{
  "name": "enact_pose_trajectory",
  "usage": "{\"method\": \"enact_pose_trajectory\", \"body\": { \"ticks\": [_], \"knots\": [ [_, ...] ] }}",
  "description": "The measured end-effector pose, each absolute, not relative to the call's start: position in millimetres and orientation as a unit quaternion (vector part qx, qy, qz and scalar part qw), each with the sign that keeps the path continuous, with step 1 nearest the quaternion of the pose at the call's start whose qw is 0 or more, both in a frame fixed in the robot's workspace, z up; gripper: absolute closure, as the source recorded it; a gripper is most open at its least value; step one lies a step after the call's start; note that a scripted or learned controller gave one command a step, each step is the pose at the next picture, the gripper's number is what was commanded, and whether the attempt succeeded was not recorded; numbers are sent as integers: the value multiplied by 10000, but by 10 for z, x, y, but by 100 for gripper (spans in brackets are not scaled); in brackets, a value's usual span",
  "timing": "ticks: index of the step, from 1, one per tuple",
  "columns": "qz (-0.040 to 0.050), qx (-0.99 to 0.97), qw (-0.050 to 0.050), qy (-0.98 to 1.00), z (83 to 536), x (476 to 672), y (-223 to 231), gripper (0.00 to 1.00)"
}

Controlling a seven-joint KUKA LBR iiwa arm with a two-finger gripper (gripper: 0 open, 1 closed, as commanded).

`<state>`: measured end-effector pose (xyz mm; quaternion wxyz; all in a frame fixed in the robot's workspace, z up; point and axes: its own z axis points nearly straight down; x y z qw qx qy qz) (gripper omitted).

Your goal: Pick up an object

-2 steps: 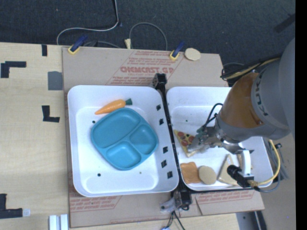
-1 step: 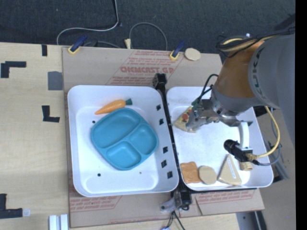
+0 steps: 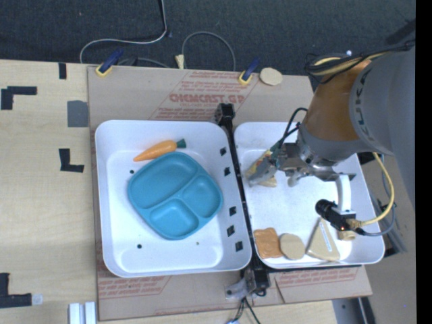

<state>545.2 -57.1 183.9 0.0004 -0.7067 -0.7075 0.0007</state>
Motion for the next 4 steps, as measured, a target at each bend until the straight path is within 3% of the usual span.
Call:
{"method": "enact_pose_trajectory", "body": {
  "ticks": [1,2,3,4],
  "knots": [
    [13,-7076,-5,-7066,1466,5949,-1003,0],
    [8,-7064,-2,-7078,829,6205,-993,0],
    [-6,-7061,-13,-7081,857,6525,-1067,0],
    [0,-7068,-24,-7074,859,6454,-981,0]
  ]
}}
